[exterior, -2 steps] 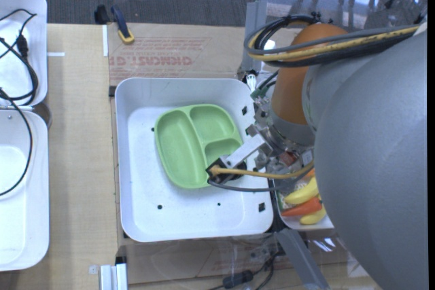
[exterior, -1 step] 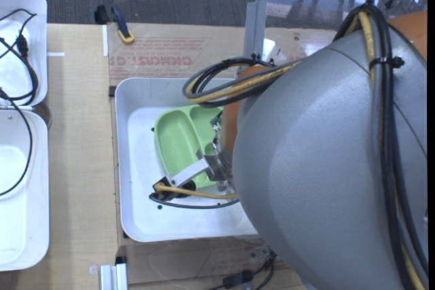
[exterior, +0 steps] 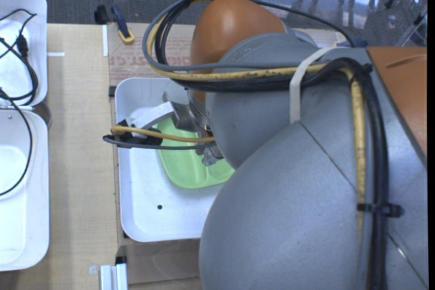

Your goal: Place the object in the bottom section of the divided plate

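A light green divided plate (exterior: pixel 187 163) lies in the white bin (exterior: pixel 139 214) at the middle of the view. Only its left part shows, since the arm covers the rest. My gripper (exterior: pixel 197 136) hangs low over the plate's upper left part, with its metal body seen just under the big grey arm. The arm hides the space under the gripper, so no object can be made out there or on the plate's visible part.
The grey and orange arm (exterior: pixel 306 166) covers the bin's right half. A small dark speck (exterior: pixel 160 207) lies on the bin floor. Another white bin (exterior: pixel 17 214) with black cables stands at far left. A yellow-handled tool (exterior: pixel 123 27) lies at the bench's back.
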Tool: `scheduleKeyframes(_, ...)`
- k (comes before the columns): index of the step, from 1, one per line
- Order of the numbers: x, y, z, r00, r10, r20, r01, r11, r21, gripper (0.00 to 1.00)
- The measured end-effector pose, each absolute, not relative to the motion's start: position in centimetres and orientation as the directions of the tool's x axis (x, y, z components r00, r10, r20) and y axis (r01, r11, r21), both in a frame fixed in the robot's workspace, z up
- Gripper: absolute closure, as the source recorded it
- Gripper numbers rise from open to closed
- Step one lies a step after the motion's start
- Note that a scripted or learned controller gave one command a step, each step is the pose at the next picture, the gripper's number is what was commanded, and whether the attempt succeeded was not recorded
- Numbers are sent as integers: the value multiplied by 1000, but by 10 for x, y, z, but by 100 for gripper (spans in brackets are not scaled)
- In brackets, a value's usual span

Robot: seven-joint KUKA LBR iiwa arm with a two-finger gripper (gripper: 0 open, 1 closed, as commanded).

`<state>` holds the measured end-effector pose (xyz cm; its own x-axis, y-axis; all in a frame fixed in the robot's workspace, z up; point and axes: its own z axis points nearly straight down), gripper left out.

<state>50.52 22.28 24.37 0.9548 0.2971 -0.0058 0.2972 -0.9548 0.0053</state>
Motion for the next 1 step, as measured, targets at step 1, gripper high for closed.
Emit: scheduleKeyframes(1, 539, 227, 202, 944, 330, -7, 331, -944, 4, 100)
